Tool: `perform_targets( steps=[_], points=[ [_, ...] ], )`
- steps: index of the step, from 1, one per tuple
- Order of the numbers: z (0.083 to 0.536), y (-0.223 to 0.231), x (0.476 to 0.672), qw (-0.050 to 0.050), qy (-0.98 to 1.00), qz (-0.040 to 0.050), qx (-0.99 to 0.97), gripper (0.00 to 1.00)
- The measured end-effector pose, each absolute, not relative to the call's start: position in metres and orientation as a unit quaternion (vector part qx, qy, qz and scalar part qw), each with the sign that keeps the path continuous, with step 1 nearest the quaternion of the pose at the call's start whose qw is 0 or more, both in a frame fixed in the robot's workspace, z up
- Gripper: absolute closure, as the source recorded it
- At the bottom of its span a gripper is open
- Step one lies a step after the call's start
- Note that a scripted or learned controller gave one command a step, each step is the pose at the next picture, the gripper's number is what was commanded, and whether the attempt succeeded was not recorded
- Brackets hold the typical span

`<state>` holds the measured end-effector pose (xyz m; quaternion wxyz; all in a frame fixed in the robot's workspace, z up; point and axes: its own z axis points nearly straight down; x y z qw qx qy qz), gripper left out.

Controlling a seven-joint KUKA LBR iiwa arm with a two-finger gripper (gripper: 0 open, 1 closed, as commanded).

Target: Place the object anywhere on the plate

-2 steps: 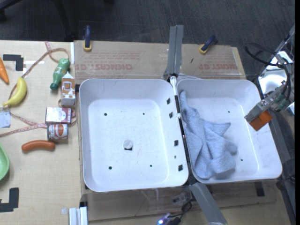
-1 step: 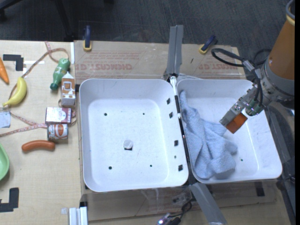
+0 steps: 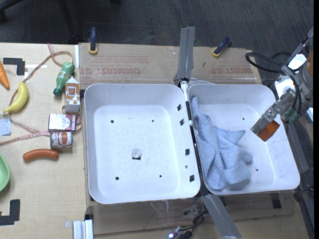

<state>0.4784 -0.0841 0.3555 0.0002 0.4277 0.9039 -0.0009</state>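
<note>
**Gripper over the right bin, no plate to aim for**

The likeliest object is the towel (image 3: 219,151), a pale blue cloth lying crumpled in the right bin (image 3: 284,180), bunched along that bin's left wall and trailing toward its near edge. The gripper (image 3: 266,126) hangs at the right side of the same bin, right of the towel and apart from it. An orange block shows at its tip, but whether that is part of the tool or something gripped cannot be told, nor can the spread of its fingers.

In the left bin (image 3: 99,183) a small round disc (image 3: 136,154) lies near the middle; it could equally be the intended object. Beyond the bins, on the bench at far left, sit a banana (image 3: 17,97), a sausage (image 3: 41,155), a can (image 3: 61,140) and a green rim (image 3: 3,171) at the frame's edge, possibly a plate.

Risks, as I judge them: cloth is limp, so a pinch may catch only a fold and slip free on lifting. With no plate clearly identified, a release could land in the wrong place. The towel may also drag over the divider between bins.
</note>
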Motion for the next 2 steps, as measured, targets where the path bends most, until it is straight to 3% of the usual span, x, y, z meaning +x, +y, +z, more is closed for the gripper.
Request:
perform_targets(
  steps=[2],
  points=[
    [0.378, -0.223, 0.489, 0.001, 0.919, -0.0009, 0.394, 1.0]
  ],
)
